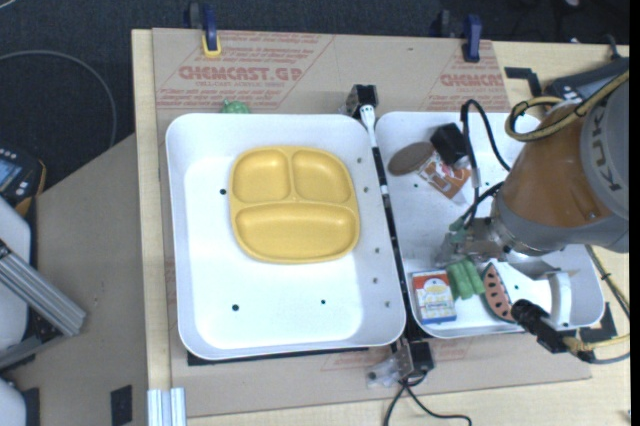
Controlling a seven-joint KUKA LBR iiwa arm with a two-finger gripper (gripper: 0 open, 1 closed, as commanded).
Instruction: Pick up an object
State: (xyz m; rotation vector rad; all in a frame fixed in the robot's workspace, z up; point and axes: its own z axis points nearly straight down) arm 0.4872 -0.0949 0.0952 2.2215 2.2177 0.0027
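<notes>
Dark carpet surrounds a bench (150, 244) topped with brown cardboard printed in red lettering, held at its far edge by two blue clamps (207, 22). Two shallow white bins sit on it side by side, touching along their inner walls.

Nothing is lifted; the loose things lie in the right bin (408, 130). Near its near-left corner lies a small flat card or packet (434, 298) with a blue border and a red and white picture. Just right of it lies a green ridged piece (464, 278), and right of that a dark reddish oval with pale dots (495, 290). Toward the far side of this bin lie a brown oval disc (408, 157), a small black block (449, 143) and an orange and white packet (442, 178), close together.

The gripper (462, 244) is low over the right bin, directly above the green piece and close to the card. Its fingers are hidden among grey metal and green parts, so I cannot tell whether they are parted or closed, or whether anything lies between them. The arm (560, 184), grey with an orange band, reaches in from the right, with black cables looping over it.

The left bin (200, 304) holds a yellow divided plate (294, 203) with three compartments, lying flat in its far half.
</notes>
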